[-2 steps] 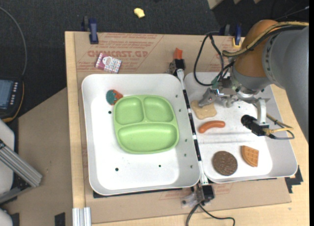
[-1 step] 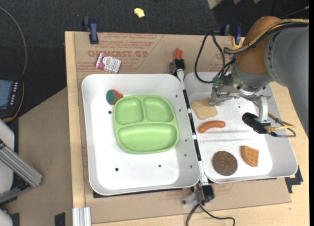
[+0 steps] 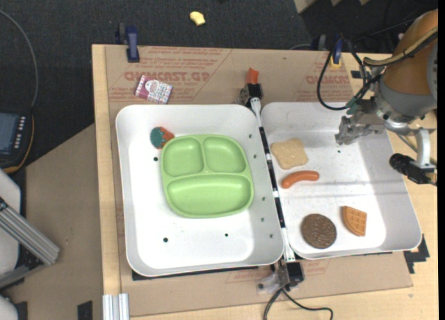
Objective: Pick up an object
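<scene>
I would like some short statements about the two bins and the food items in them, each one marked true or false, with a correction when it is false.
1. The green divided plate lies in the left bin. True.
2. The sausage lies on the green divided plate. False: it lies in the right bin, just below the slice of bread.
3. The round brown patty and the waffle piece lie side by side near the front of the right bin. True.
4. The gripper is above the left bin. False: it is at the far part of the right bin.
5. A small red and green item lies by the plate's far left corner. True.
</scene>
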`<state>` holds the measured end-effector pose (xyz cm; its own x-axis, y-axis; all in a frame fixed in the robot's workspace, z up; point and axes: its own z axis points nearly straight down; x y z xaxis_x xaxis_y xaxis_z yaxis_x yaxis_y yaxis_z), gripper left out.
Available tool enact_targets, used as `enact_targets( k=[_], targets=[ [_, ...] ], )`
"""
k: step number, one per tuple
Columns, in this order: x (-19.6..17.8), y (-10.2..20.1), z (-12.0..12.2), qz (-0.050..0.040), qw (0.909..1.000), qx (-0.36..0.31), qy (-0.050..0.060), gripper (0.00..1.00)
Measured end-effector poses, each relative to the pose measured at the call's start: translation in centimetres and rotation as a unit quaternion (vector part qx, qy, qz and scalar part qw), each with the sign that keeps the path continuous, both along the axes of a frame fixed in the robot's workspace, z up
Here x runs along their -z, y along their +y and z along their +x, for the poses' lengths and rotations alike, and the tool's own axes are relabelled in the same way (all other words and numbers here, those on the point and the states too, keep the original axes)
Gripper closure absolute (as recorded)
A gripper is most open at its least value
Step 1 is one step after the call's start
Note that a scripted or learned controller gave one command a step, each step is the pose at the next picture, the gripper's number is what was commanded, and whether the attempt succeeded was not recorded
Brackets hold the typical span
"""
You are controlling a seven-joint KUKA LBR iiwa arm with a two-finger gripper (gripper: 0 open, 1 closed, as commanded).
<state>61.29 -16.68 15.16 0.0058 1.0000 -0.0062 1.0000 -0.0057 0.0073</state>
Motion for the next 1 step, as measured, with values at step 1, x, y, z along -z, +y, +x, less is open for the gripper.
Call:
enact_targets(
  k=[1],
  targets=[
    [-5.73, 5.93, -6.47, 0.0046, 1.0, -0.005, 0.003, 1.0]
  ],
)
